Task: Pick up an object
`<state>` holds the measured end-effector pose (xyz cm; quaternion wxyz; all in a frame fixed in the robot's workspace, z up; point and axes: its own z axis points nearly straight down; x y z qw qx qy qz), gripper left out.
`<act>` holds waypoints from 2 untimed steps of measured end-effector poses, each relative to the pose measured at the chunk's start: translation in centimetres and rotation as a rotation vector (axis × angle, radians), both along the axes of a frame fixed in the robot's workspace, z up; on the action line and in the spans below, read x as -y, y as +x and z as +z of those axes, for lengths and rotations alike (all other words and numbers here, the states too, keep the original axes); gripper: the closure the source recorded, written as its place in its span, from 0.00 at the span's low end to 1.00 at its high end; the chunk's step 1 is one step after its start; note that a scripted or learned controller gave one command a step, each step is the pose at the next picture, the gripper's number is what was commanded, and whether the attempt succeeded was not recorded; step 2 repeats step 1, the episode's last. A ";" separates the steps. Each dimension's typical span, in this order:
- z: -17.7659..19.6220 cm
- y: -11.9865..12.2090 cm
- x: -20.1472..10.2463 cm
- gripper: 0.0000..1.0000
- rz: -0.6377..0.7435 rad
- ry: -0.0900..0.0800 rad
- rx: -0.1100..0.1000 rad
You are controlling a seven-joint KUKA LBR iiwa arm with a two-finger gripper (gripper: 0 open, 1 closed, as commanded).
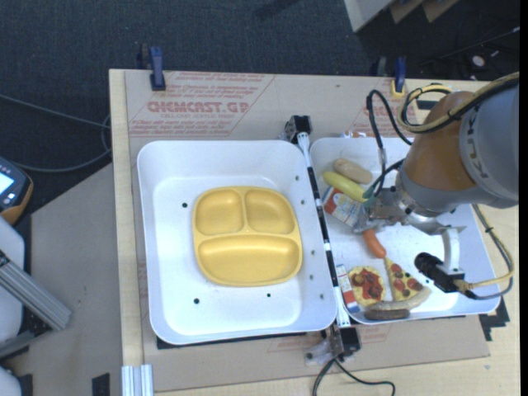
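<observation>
The right bin point(462, 299) holds several toy foods. A tan bun point(355, 170) and a yellow banana-like piece point(346, 186) lie at its back left. A pale packet point(345, 211) sits just below them, with a small orange carrot point(375, 243) nearer the middle. Two pizza slices point(369, 283) point(404, 280) and a brown sausage point(386, 311) rest along the front edge. My gripper point(378, 213) hangs low over the bin's left half, right beside the packet and just above the carrot. The arm's orange band point(437, 151) and grey wrist hide the bin's back right.
The left bin point(161, 221) carries a yellow divided plate point(246, 236). A black clamp point(299, 127) sits at the back between the bins. Cables loop over the arm, and a black connector point(435, 272) hangs over the right bin's front right.
</observation>
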<state>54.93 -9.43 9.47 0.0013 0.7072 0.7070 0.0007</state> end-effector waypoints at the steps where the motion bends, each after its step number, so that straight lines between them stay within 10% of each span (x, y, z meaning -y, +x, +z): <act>1: 10.7 0.6 -9.8 1.00 0.011 0.004 0.009; 2: 10.7 0.6 -9.8 1.00 0.011 0.004 0.009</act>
